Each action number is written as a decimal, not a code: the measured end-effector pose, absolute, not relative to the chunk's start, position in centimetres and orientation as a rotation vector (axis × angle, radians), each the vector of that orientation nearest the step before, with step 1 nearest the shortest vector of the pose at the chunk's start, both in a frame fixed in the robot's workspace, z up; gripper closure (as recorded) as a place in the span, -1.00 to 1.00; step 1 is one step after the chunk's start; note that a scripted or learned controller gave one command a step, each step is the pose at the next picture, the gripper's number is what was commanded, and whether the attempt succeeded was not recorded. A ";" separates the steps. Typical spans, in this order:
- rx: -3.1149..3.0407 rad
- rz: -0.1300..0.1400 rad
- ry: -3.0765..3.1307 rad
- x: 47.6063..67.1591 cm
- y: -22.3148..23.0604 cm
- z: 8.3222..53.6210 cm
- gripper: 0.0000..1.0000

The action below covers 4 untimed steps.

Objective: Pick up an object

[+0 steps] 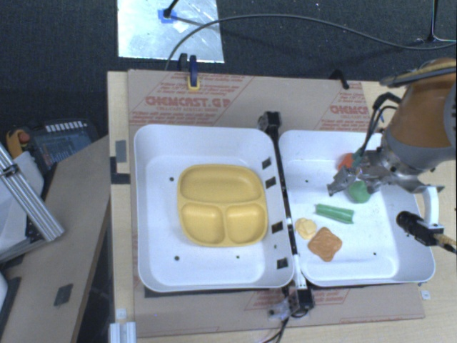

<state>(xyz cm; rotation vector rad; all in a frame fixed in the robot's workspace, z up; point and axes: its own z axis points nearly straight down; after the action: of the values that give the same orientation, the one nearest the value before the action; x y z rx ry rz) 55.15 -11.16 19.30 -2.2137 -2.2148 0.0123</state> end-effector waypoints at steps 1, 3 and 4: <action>-2.219 -0.002 -2.225 55.4 -11.1 20.1 -1.00; -2.220 -0.001 -2.223 55.8 -10.5 9.1 -1.00; -2.221 -0.001 -2.223 55.7 -10.5 10.3 1.00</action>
<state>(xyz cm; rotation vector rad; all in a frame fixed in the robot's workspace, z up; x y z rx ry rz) 55.75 -10.50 10.27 -2.2209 -2.2232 -0.0009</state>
